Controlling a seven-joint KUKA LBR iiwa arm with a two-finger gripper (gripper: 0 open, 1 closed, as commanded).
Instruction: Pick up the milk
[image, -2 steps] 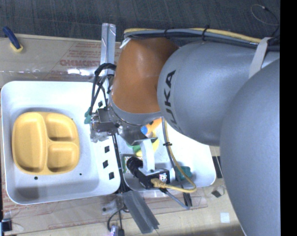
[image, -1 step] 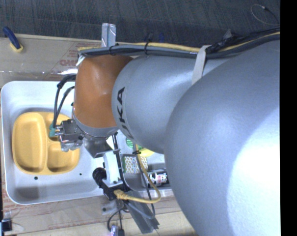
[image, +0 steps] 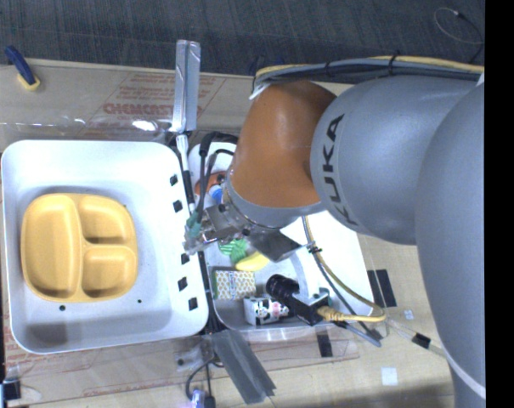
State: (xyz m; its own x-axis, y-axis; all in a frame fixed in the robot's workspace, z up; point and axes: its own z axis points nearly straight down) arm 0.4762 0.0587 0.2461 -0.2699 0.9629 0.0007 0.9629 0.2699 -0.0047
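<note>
Where the right bin's [image: 278, 331] lower rim curves, low in the centre of the frame: milk [image: 263, 310], a small white carton, print too small to read. Just above-left: chequered packet [image: 233, 283]. Further up: yellow item [image: 252, 262] and green item [image: 234, 247], both partly hidden under the arm [image: 367, 160]. Gripper [image: 201, 232]: centre frame, by the bins' shared wall, apart from the milk; spread or closed, cannot tell. Left bin [image: 19, 168]: yellow divided tray [image: 78, 245].

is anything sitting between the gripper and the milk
Yes, if the small white carton near the lower rim of the right bin is the milk: a green-patterned box lies between it and the gripper, which hangs over that bin's left side. The arm hides much of the bin.
</note>
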